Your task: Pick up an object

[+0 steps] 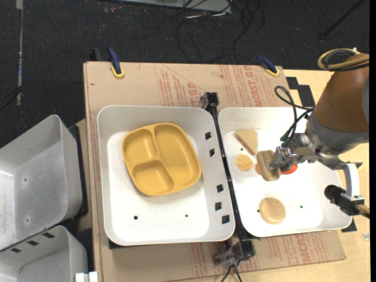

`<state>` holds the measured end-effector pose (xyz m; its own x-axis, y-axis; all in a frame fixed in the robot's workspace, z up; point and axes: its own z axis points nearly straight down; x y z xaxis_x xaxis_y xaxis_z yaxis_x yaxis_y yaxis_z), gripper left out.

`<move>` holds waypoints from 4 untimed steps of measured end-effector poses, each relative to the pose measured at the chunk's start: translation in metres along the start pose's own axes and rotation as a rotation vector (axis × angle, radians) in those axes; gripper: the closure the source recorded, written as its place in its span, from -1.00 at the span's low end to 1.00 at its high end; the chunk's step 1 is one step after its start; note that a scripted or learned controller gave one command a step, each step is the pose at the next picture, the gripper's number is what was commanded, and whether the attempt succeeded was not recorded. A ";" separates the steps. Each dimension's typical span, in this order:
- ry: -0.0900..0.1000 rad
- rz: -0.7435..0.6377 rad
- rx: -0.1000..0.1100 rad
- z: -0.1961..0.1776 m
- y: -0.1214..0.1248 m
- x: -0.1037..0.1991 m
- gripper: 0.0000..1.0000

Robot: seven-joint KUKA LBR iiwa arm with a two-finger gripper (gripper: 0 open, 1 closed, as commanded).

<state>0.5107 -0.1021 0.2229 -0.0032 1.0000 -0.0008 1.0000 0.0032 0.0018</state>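
Observation:
The arm comes in from the right, and its gripper (pixel 275 163) hangs low over the middle of the right bin (pixel 311 219). A tan-brown piece (pixel 266 167) sits right at the gripper's tip; whether it is gripped is unclear. A small red-orange object (pixel 288 169) shows just under the gripper's right side. A small yellow-orange round piece (pixel 244 163) lies just left of the gripper. A tan wedge (pixel 248 140) rests toward the bin's far left corner. A tan disc (pixel 272 210) lies near the front wall.
The left bin (pixel 111 216) holds a yellow divided plate (pixel 160 158). A black divider strip (pixel 222 175) runs between the two bins. A black fitting (pixel 338 195) sticks in at the right bin's right edge. Grey tubs (pixel 35 169) stand off the bench's left side.

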 end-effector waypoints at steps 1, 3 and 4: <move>0.001 -0.003 0.001 0.005 0.018 0.043 1.00; 0.001 -0.005 0.001 0.013 0.046 0.150 1.00; 0.002 -0.004 0.000 0.006 0.053 0.194 1.00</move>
